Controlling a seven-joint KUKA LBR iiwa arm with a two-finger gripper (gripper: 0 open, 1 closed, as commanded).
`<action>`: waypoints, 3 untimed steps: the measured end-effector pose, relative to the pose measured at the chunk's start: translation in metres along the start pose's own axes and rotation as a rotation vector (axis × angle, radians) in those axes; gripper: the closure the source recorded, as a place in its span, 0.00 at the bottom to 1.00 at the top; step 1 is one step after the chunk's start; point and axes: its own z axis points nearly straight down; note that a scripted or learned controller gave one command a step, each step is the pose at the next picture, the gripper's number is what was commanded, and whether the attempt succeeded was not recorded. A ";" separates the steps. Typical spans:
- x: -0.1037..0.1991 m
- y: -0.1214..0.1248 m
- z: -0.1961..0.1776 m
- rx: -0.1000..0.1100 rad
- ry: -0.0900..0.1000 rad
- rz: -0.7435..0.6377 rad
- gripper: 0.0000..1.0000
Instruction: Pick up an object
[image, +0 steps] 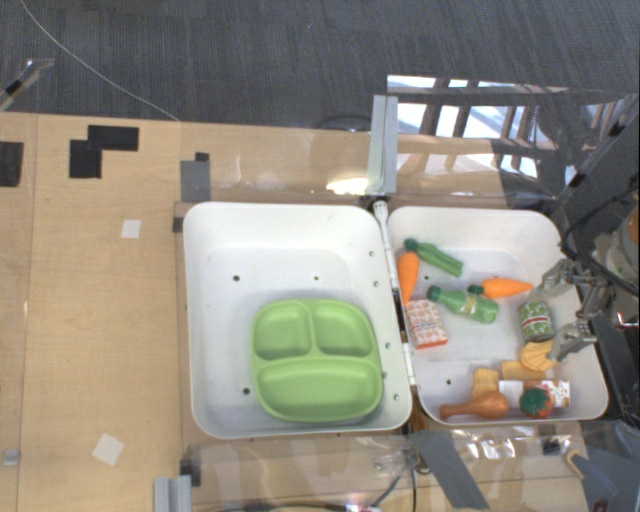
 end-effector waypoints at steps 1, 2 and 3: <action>-0.040 -0.010 0.089 -0.004 0.007 -0.096 0.00; -0.082 0.027 0.132 0.001 -0.007 -0.251 0.00; -0.105 0.088 0.131 -0.002 -0.008 -0.205 0.00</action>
